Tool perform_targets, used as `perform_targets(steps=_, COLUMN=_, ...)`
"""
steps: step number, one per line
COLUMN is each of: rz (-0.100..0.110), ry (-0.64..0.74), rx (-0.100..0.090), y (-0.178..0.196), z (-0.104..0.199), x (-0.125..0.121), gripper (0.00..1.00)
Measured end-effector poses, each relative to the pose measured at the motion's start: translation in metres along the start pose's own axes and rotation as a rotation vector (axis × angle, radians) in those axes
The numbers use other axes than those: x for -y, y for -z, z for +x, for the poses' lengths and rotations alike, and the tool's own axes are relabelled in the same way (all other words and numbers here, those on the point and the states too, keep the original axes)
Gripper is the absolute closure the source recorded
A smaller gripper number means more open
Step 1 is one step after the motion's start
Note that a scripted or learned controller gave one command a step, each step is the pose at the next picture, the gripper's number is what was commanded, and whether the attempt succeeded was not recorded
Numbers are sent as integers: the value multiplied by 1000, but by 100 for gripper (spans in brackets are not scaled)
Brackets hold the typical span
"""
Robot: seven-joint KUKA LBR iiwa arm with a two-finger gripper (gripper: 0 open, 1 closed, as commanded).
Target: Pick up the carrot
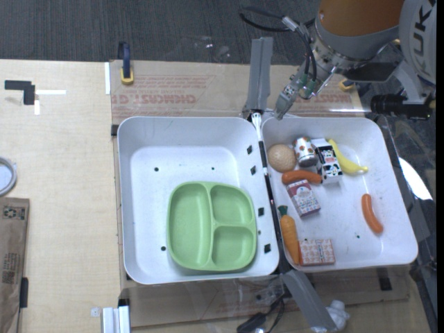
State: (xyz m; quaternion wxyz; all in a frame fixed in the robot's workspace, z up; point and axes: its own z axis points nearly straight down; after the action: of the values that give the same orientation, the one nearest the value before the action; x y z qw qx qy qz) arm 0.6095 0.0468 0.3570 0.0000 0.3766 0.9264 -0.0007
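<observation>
The carrot [288, 236], orange with a green top, lies lengthwise against the left wall of the right bin [399, 207], near its front corner. A pink box [317, 252] touches its lower right side. The arm [361, 12], with its orange band, hangs high over the bin's back edge. The gripper [297, 90] points down and left above the back left corner of the right bin, well behind the carrot and apart from it. Nothing shows between its tips.
In the right bin lie a tan ball [281, 157], a small can [304, 151], a milk carton [328, 161], a banana [350, 159], two sausages [302, 177] [372, 213] and a red box [303, 200]. The left bin [139, 186] holds a green divided plate [211, 225].
</observation>
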Motion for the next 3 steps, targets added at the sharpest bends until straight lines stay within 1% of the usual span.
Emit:
perform_targets(steps=1, rz=-2, ry=223, rx=2, y=5, z=-9, x=-53, gripper=100)
perform_targets(steps=2, rz=-1, ry=430, rx=0, y=-44, z=-9, x=-47, gripper=100)
perform_targets(steps=3, rz=-4, ry=615, rx=5, y=-10, z=-17, x=-39, gripper=100)
